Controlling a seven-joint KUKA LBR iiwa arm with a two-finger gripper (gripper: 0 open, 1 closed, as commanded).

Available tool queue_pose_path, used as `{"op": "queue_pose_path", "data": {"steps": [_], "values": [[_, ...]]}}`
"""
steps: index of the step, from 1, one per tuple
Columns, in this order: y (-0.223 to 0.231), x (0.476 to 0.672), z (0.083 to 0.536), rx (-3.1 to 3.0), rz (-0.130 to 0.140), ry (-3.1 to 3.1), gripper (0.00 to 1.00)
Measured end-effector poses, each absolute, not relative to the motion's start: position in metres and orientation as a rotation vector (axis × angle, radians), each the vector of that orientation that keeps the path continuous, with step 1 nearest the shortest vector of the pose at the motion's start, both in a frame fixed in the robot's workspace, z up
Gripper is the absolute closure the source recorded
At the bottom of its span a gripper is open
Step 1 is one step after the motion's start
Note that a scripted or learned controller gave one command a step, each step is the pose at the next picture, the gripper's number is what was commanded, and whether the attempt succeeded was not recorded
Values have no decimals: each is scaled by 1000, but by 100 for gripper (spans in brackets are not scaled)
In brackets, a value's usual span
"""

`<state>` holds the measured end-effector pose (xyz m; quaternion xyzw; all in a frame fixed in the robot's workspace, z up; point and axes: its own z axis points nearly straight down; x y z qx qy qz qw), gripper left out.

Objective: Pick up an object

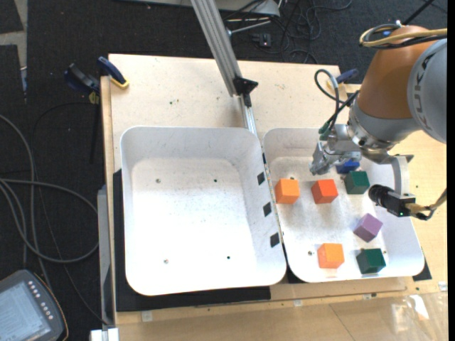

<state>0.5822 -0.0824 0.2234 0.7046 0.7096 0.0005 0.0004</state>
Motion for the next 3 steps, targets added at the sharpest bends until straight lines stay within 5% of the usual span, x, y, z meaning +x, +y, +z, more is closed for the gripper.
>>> {"op": "queue_pose_path", "data": {"steps": [1,3], "values": [[-35,611,231,2211,5,2229,100],[69,639,247,2212,6,2229,100]]}}
